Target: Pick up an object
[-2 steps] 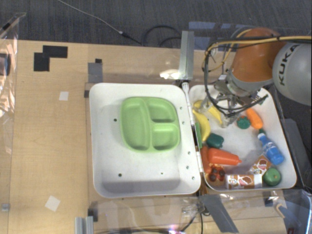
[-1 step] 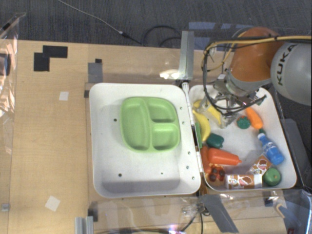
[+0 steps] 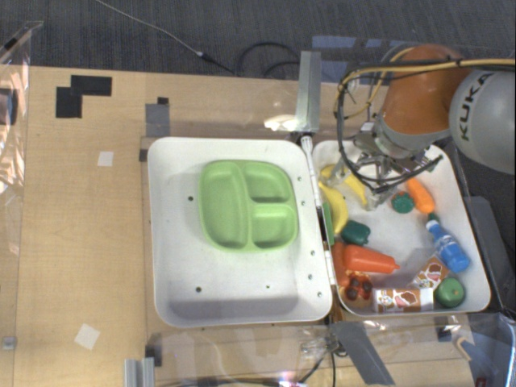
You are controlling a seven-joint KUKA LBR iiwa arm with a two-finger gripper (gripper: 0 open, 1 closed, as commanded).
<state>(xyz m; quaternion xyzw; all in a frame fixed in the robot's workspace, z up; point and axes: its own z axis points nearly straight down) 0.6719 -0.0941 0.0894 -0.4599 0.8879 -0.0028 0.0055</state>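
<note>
The bench (image 3: 72, 240) bears two shallow white bins side by side. The left bin (image 3: 173, 289) holds a green divided plate (image 3: 246, 205), which lies flat toward the bin's far half, its two smaller compartments toward the right bin.

The right bin (image 3: 476, 280) holds all the loose objects. The arm (image 3: 451, 103) reaches over this bin's far edge, its orange band just above the wrist, with cables looping around it. The gripper (image 3: 385, 185) points down into the far part of the bin, but the wrist and cables hide its tip, so how far apart it stands, and whether it has hold of anything, cannot be told.

Just beside the gripper, toward the bin's left wall, lie two bananas: a smaller one (image 3: 355, 185) close under the wrist and a larger one (image 3: 337, 210) curving along the left wall. On the gripper's other side sit a round dark green piece (image 3: 402, 204) and an orange carrot-shaped piece (image 3: 419, 194), the two touching or nearly so. A dark green pepper-like piece (image 3: 355, 233) lies near the bin's middle by the left wall, and a big orange carrot (image 3: 368, 258) lies just nearer than it. A blue bottle (image 3: 448, 247) lies along the right wall. At the near edge rest a red-and-white packet (image 3: 401, 299), a small brown-and-white packet (image 3: 432, 274) and a green apple (image 3: 451, 292) in the near right corner.
</note>
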